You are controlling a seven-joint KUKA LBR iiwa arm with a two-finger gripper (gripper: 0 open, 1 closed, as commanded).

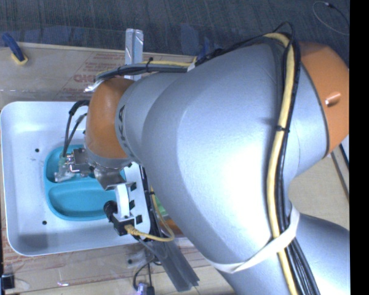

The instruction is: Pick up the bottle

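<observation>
Low over the middle of the left shallow white plastic bin [18,165], the metal two-finger claw [64,168] hangs at the end of the big grey arm [221,158] with its orange wrist band [104,125], and from this slanted view I cannot tell how the claw is set or whether it has anything. Its silvery tip sits right at the upper rim of a bright blue, rounded plastic piece [77,200] lying on the bin floor towards the bin's near edge; this is most likely the bottle, resting on its side, though its neck or cap is hidden and contact with the claw cannot be confirmed. Black cables [74,118] loop from the wrist, and a white bracket with a black plug [124,211] hangs beside the blue piece on its right. Beyond the bin's far edge lies a brown board [55,66] with a grey upright post [134,45], and a blue-and-yellow clamp [13,49] grips the board's far left corner. The step in hand looks like the closing-in for the grasp. To do it well, the claw should straddle the narrow width of the blue body, settle low enough that it cannot roll out, squeeze squarely, then rise straight up clear of the bin wall.
</observation>
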